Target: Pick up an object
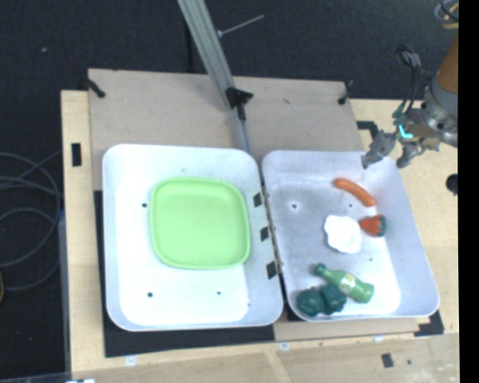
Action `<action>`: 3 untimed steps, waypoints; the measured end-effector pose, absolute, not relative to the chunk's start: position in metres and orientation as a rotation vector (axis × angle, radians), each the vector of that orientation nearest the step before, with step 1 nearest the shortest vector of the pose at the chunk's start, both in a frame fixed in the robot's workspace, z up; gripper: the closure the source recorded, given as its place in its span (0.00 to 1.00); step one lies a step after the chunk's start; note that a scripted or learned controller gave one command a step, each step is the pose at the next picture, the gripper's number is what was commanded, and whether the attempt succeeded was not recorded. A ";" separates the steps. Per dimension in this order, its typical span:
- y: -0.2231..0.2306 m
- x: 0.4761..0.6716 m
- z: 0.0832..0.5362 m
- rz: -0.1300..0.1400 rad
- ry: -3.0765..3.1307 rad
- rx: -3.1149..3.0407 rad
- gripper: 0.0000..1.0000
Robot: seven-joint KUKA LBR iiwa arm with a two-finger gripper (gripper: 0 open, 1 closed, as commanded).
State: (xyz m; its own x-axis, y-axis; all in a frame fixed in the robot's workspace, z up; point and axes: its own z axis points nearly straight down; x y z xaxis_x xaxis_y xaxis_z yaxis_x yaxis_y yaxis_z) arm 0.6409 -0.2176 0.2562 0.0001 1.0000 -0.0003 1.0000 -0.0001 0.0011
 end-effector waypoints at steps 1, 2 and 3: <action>-0.218 0.641 0.256 0.001 2.221 2.221 0.00; -0.210 0.638 0.209 -0.003 2.223 2.223 0.00; -0.211 0.629 0.163 -0.004 2.222 2.224 0.00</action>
